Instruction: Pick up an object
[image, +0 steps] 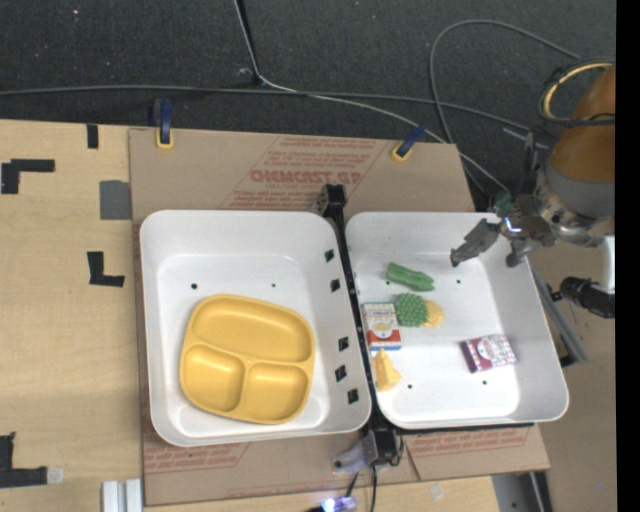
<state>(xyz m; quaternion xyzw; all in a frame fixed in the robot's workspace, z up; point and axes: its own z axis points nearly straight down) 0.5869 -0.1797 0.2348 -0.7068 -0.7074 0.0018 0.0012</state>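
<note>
My gripper hovers over the far right part of the right bin, its two dark fingers spread open with nothing between them. Below and left of it lie a green pickle-shaped piece and a green and yellow toy. A small red and white carton and a yellow piece rest by the bin's left wall. A purple and white packet lies nearer the front right, below the gripper.
The left bin holds a yellow divided plate. Black clips join the two bins along the middle wall. Both bins sit on a cardboard sheet held by clamps, and cables run across the dark floor behind.
</note>
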